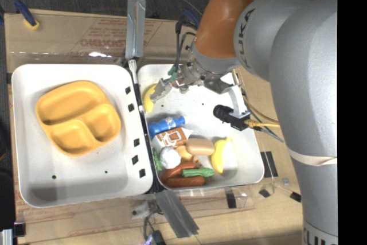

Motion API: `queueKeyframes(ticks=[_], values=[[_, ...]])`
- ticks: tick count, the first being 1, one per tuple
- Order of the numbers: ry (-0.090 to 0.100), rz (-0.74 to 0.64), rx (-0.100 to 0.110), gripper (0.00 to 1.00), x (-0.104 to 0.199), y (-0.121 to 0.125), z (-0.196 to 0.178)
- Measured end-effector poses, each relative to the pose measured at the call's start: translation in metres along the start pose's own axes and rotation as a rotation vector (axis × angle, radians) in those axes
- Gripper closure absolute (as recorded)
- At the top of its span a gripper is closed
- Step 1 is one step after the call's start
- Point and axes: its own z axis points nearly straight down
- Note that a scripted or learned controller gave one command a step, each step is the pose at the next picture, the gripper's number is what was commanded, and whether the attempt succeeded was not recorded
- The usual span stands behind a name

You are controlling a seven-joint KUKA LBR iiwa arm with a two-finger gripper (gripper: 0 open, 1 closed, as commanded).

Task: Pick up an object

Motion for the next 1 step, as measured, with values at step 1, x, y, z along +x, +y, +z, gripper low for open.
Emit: queueKeyframes(ticks=[1], values=[[0.000, 0.078, 0.001, 0.00, 0.0099, -0.0768, 0.0006]])
